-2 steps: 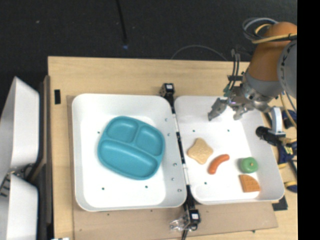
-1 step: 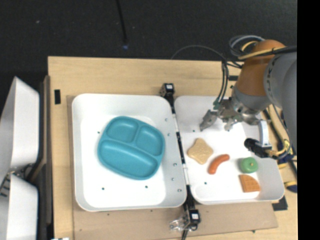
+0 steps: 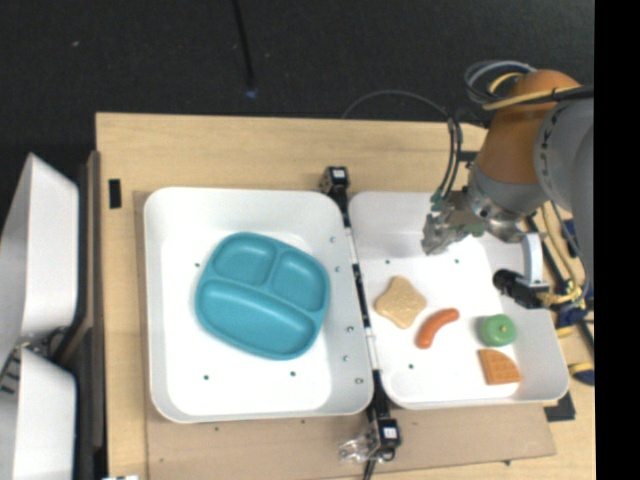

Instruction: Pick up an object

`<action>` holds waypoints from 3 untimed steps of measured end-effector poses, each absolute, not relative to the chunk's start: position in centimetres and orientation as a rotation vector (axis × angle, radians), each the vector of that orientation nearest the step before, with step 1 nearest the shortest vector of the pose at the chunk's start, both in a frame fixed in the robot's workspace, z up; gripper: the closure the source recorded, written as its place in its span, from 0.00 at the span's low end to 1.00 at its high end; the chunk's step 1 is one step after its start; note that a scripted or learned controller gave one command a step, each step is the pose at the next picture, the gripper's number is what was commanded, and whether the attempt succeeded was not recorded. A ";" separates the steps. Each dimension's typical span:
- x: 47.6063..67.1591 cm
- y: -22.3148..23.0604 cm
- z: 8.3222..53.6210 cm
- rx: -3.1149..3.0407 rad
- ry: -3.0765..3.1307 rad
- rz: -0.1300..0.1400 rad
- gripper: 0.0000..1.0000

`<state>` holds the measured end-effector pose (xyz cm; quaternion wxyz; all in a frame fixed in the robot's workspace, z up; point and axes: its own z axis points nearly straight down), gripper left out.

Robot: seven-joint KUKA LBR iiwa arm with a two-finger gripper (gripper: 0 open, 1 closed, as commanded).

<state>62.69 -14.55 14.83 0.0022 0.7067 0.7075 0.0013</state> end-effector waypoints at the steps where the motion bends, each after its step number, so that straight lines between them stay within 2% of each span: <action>1: 63.0 -15.2 19.3 2.219 2.218 0.005 1.00; 3: 62.7 -14.7 28.8 2.213 2.223 0.006 1.00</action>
